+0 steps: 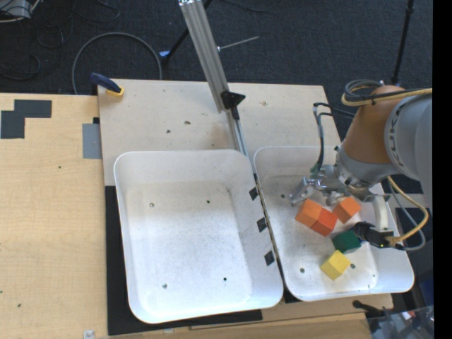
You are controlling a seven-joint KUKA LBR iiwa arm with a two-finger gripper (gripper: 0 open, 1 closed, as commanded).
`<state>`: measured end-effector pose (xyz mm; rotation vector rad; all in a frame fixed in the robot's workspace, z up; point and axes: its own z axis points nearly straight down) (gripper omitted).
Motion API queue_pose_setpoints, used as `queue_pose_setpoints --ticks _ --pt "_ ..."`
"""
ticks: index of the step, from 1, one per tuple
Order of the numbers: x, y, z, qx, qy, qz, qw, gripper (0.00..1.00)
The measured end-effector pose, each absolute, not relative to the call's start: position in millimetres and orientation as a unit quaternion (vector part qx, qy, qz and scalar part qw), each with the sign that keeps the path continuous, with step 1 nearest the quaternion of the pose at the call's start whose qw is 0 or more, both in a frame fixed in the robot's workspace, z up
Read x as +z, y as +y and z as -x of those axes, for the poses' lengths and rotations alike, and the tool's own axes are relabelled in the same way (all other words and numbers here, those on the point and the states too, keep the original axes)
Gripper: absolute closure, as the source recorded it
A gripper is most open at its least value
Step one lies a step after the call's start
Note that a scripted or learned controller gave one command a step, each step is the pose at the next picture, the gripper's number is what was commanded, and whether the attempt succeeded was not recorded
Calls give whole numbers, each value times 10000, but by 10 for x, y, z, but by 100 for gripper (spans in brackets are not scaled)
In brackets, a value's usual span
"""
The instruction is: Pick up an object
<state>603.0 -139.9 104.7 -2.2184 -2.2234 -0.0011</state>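
Currently the grey arm's metal two-finger gripper (pixel 311 187) sits low in the right shallow white bin (pixel 282 162), above the blocks; can't tell how wide it stands, or whether it grips anything.
Block count, all in that bin: two orange wooden cubes, larger (pixel 316 217) and smaller (pixel 347 208), near the gripper; one green cube (pixel 346 241); one yellow cube (pixel 336 264). Left white bin (pixel 134 168) alongside.

fixed overhead camera, slanted down on both bins (pixel 185 162)

Even, bright overhead light, faint soft shadows (slightly washed-out white bins (pixel 183 164)), mild overall softness.
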Motion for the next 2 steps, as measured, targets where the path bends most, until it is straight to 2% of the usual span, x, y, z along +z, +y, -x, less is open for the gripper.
queue_pose_setpoints --ticks 1,2 --pt "1824 -1100 -5863 -17 -7081 7061 -10 0" --pt "982 -1353 -5698 30 -7063 7079 39 0"
